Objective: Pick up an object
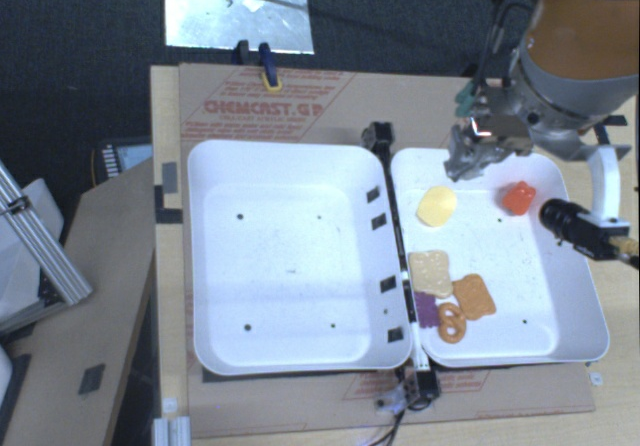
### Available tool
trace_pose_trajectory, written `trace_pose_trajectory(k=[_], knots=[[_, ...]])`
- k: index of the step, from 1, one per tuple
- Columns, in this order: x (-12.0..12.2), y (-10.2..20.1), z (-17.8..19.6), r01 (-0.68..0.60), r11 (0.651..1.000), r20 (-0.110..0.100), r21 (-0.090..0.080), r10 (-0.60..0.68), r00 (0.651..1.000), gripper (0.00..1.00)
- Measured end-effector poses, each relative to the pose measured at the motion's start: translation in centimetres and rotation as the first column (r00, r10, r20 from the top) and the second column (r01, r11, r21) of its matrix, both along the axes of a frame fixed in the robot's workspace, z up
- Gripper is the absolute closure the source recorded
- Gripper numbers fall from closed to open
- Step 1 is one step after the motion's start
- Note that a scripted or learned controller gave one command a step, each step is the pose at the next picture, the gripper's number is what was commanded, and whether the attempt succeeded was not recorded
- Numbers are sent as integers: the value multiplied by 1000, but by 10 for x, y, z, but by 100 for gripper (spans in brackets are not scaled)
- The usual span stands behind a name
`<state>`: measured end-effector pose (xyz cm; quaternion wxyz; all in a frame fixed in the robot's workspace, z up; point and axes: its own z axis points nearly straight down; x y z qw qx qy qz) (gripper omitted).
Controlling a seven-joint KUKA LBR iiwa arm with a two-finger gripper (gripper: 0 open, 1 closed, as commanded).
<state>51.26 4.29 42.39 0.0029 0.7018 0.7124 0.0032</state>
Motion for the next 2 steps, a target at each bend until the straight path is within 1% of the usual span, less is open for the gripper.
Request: trace_pose_trajectory(k=[1, 2], knots=[[1, 0, 11, -5, 1000, 2, 0, 5, 1000, 100], [-27, -48, 118, 18, 1000, 7, 0, -18, 1000, 100]])
